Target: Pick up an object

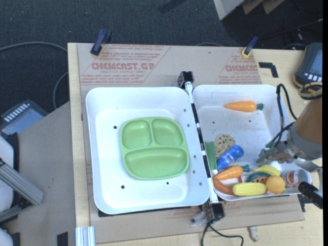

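Toy food was heaped in the right bin's (236,94) near corner: a smooth yellow corn cob (249,189), an orange (275,184) and a blue bottle (229,157), all glossy plastic. The pincer (274,155) hung just above the pile; couldn't tell its state. Rounded, crowded pieces could squirt sideways under a closing grip, I reckoned.

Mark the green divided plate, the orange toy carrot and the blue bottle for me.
green divided plate (154,148): camera view, on its large lower compartment.
orange toy carrot (240,106): camera view, mid-body, far end of the right bin.
blue bottle (229,157): camera view, on its middle.
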Robot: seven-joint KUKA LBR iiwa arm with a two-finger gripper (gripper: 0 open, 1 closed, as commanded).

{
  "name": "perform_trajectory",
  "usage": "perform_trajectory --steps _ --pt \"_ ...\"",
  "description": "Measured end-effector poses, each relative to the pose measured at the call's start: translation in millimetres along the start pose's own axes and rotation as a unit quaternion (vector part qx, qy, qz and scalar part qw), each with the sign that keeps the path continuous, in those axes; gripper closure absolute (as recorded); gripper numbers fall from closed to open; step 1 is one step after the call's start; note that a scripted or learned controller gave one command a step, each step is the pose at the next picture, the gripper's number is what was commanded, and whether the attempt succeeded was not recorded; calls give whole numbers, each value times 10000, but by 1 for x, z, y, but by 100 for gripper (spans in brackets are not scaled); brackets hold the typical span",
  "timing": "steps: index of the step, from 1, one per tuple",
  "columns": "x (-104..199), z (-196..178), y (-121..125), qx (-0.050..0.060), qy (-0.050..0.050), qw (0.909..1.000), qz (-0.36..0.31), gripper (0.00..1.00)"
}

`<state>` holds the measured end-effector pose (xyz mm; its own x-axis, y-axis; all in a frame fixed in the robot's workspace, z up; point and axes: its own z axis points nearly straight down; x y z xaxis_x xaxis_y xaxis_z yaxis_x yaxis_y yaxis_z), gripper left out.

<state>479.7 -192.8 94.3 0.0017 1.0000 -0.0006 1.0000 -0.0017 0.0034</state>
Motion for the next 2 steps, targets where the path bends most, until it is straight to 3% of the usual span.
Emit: perform_trajectory --steps 1,2 --pt "25 -95 17 11 1 10000 -13 100" --pt "24 -95 17 14 2 10000 -10 0"
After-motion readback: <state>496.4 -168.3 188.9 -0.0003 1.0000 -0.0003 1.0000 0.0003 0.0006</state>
